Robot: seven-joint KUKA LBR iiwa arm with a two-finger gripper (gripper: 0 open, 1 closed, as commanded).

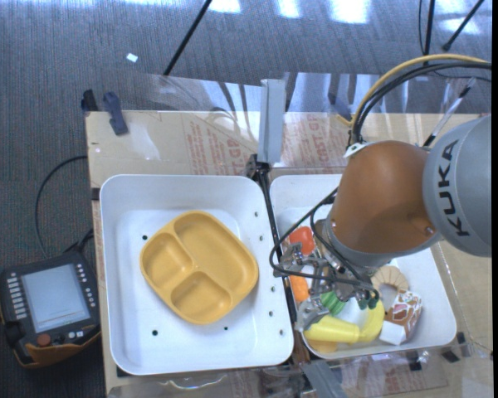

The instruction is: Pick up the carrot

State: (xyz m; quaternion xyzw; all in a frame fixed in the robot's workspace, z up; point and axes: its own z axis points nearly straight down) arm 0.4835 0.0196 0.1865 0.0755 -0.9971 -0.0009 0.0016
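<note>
End effector (314,282) low in right bin (445,317), over carrot (300,264)

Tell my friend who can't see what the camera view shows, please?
A grey and orange robot arm reaches in from the right, its gripper low over the right bin, beside an orange carrot among toy foods. The left bin holds a yellow divided plate.
</note>
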